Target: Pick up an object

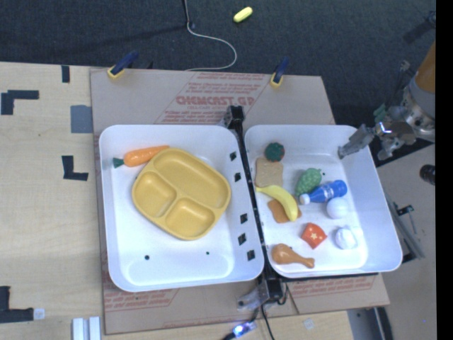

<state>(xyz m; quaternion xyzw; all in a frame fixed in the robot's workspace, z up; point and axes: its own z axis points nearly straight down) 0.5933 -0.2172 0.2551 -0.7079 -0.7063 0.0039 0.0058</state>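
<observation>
Toy food is lying in the right bin [386, 218], with the blue bottle [327, 192] pointing its long axis toward the jaws [364, 139], which are hovering at the bin's upper right rim, gripping nothing; I cannot tell their opening.

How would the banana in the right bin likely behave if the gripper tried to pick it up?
The banana looks like smooth toy plastic, so probably light, stiff and a bit slippery. Its curve may let it rock or swivel. It touches the bread slice, which might shift too.
</observation>
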